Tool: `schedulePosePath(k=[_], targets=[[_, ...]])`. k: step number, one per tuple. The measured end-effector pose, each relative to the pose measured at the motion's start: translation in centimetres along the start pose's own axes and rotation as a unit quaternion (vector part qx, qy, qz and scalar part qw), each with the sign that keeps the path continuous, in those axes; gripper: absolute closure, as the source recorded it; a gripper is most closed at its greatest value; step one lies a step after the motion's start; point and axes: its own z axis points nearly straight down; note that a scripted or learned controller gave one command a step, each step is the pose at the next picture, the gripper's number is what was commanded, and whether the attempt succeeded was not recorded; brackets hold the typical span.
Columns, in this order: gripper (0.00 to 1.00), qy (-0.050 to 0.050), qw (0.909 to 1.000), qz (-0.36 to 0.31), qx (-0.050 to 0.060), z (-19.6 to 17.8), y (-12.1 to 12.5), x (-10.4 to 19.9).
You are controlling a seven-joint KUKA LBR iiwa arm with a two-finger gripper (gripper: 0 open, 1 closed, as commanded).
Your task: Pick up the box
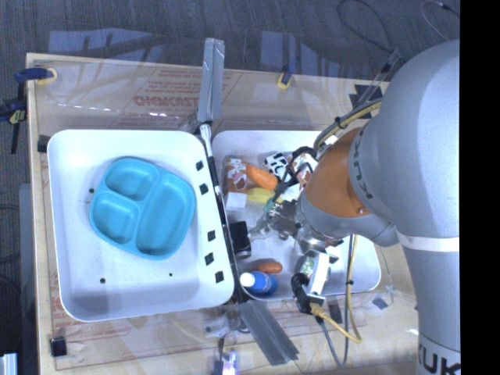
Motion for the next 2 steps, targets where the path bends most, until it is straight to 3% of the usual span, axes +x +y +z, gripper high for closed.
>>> schedulePosePath(k=[1,2], targets=[[0.00,0.004,0.9810,0.194,0.004,2.11,-0.32,0.25],[1.00,0.009,0.9820,0.188,0.005,1.11,-0.09,0.77]])
